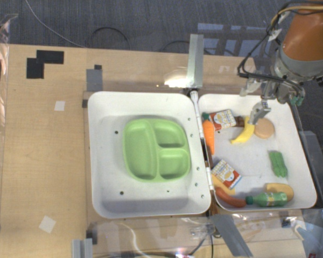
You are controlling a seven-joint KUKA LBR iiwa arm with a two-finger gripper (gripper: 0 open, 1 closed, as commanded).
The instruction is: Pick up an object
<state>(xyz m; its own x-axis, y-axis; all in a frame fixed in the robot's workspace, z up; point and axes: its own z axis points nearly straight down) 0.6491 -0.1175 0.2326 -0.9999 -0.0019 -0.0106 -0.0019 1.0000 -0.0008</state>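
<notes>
1. Gripper point(259, 112) over right bin point(301, 160), at banana point(243, 134); finger state unclear, too small.
2. Arm point(307, 42) cut off top right.
3. Right bin: banana, cookie point(264, 129), carrot point(208, 136), boxes, bottle point(266, 200).
4. Left bin point(97, 160): green tray point(155, 149).

A green tray point(153, 149) lies in a white bin point(97, 160); the banana point(243, 135) is yellow, the carrot point(208, 136) orange.

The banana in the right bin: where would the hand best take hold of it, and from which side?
Probably across the middle of the banana, coming straight down from above. It lies flat and slanted, and its curved body is narrowest across its width. Bare bin floor lies below it, but the round tan piece sits close at its upper end, so the lower half looks safer.
</notes>
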